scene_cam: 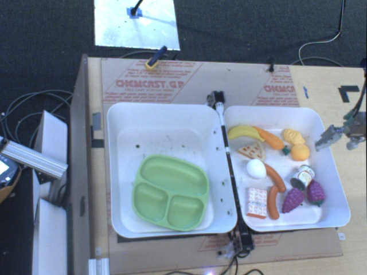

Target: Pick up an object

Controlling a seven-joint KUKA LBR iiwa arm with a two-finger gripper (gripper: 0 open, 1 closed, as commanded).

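Toy food (269,171) fills the right bin (327,125) — no single piece is in the tool's hold. Nearest the camera lie a white and red carton (257,202) at the left, an orange sausage (273,202) just beside it, and two purple grape bunches (292,200) and (315,192) to the right. A little farther, a small dark jar with a pale lid (302,176) sits against the grapes, a second sausage (275,177) slants toward the middle, and a white egg (256,168) rests near the divider. Beyond those come a wedge of pizza (251,151), an orange fruit (300,152) with a yellow corn piece (293,136) touching its far side, a carrot (269,137), and a yellow banana (243,132) at the far left of the bin.

In the left bin (123,119) a green divided plate (170,192) lies toward the near side. Both bins stand on a brown surface (189,76) printed with red lettering.

At the right edge of the scene the tool (330,137) hangs over the bin's far right rim, near the corn but apart from it. Whether it is spread or closed cannot be told from this view; nothing is seen between its tips.
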